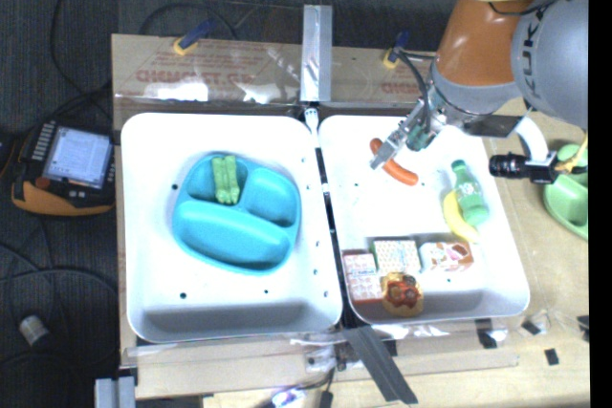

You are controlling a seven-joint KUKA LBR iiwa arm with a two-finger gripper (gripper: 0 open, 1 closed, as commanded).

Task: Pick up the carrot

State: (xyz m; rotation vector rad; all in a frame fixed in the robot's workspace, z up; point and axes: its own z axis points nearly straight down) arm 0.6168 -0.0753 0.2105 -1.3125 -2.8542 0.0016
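- You had two white bins on the bench (134, 48): a left bin (143, 234) and a right bin (497, 272).
- In the left bin you had one blue divided plate (234, 225), with one green bean pod (226, 179) in its upper-left compartment.
- In the right bin you had one carrot (394, 163), one green bottle (469, 193), one banana (455, 217), three small printed boxes (397, 255) in a row near the front wall, and one brown lumpy food item (402, 293) just in front of them.
- The carrot lay in the upper-left part of the right bin, slanting from upper left to lower right.
- The arm (497, 33) reached in from the right, and the gripper (406, 141) hung over the carrot's upper half.
- The fingers appeared slightly parted, their tips just above or touching the carrot; you could not tell from this view whether they were truly open, and nothing showed clearly between them.
- The bottle and banana lay touching each other, apart from the carrot on its right.
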